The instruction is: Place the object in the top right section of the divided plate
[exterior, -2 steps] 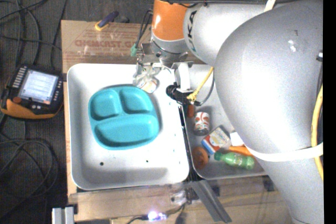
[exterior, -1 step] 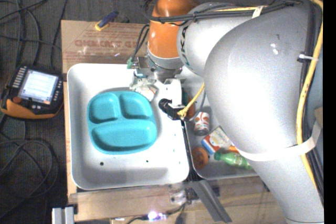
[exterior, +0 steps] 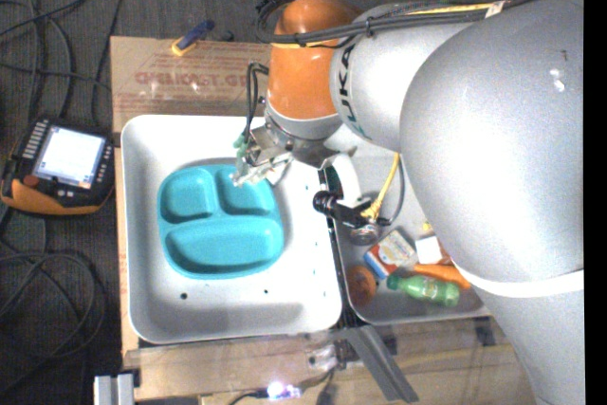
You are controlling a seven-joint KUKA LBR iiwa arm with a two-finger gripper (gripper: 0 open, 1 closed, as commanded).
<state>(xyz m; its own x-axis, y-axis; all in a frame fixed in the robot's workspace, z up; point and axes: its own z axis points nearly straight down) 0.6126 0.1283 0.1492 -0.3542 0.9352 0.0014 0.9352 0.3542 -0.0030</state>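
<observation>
**Camera view: gripper low over the plate's upper right section**

The object to be placed cannot be made out as a separate thing. There is only a small pale, greenish-white patch at the tip of the gripper (exterior: 254, 164), too small and blurred to give a shape, long axis or heading. That patch lies over the upper right section of the divided plate (exterior: 223, 223).

The plate is teal and glossy, with two small sections along its upper edge and one wide section below them. It lies flat in the left white bin (exterior: 142, 299). Whether the gripper is clenched, released or grasping anything cannot be told.

Right of the plate, in the right bin (exterior: 353, 303), lie a green bottle (exterior: 424, 289), an orange item (exterior: 444, 275) touching it, and a red and white packet (exterior: 391, 253). Left of the plate, off the bench, sits a handheld screen unit (exterior: 62, 164).
</observation>
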